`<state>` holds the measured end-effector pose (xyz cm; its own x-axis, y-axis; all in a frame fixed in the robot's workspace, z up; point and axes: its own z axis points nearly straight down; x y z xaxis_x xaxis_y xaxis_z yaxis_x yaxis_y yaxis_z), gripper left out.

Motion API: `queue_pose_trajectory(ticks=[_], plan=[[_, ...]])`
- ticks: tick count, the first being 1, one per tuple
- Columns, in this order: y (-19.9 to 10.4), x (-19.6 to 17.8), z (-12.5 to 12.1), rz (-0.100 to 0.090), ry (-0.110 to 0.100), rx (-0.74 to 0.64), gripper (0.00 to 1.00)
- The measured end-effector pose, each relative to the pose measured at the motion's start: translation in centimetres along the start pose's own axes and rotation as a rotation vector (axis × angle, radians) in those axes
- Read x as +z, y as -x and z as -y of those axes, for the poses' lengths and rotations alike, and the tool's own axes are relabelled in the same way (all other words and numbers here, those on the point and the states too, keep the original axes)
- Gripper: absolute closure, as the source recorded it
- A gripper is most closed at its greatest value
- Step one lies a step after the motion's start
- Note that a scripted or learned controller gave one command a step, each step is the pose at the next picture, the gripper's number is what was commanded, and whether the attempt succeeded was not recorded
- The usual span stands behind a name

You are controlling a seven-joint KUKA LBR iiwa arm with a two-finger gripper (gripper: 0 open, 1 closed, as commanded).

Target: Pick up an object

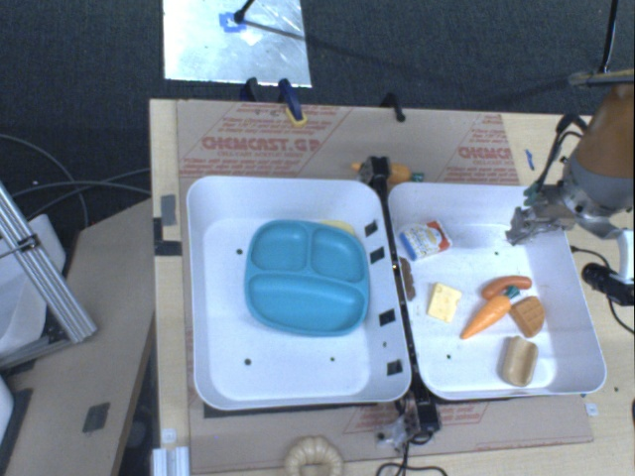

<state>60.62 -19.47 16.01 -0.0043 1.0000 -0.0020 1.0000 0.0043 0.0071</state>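
Right white bin (556, 365) at lower right of frame, 1 carrot (486, 317), 1 sausage (506, 287), 1 bread piece (528, 315), 1 cheese square (444, 302), 1 pouch (424, 240), gripper (523, 228) above bin's upper right edge, jaws' state cannot be told, left bin (213, 365) holding 1 blue divided plate (306, 276).

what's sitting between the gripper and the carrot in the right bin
Nothing visible. The gripper hovers over the right bin's upper right area, and bare white floor separates it from the sausage and the carrot just below that; the sausage lies nearest.
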Motion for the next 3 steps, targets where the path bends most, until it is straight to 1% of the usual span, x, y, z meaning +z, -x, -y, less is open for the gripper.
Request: queue_pose_trajectory(ticks=[1,2,3], plan=[[0.3,-4.5,-0.6,0.0,-0.002,-0.001,1.0],[0.3,-6.6,-0.7,-0.001,-0.003,-0.001,1.0],[-4.2,-7.1,-0.6,-0.002,-0.005,-0.003,1.0]])
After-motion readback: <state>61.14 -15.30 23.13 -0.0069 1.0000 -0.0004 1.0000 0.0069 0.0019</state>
